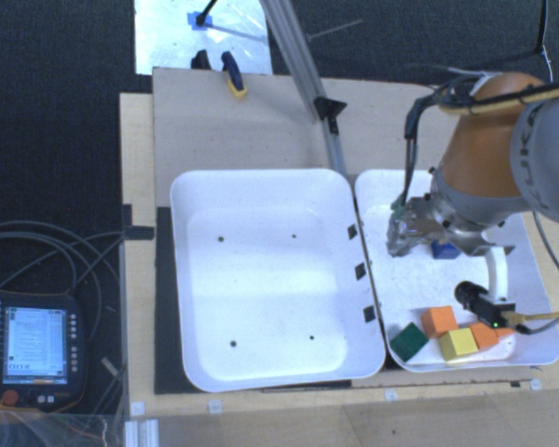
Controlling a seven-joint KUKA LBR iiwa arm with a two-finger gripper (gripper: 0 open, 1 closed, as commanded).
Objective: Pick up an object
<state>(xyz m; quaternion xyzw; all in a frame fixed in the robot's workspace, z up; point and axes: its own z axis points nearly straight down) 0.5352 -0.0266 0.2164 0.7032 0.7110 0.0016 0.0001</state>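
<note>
My gripper [402, 237] hangs low over the middle of the right bin [384, 186], under the orange-banded wrist. A blue block [443, 249] peeks out just right of it, partly hidden by the arm. At the bin's near edge lie a green block [409, 341], an orange block [439, 320], a yellow block [457, 344] and another orange piece [485, 335]. I see nothing between the fingers, and the wrist hides how they stand.
The left bin [270, 277] lies beside the right one, with black clips along the shared edge. A grey pole [298, 54] slants over the bench at the back. A teach pendant [33, 347] and cables lie on the floor at left.
</note>
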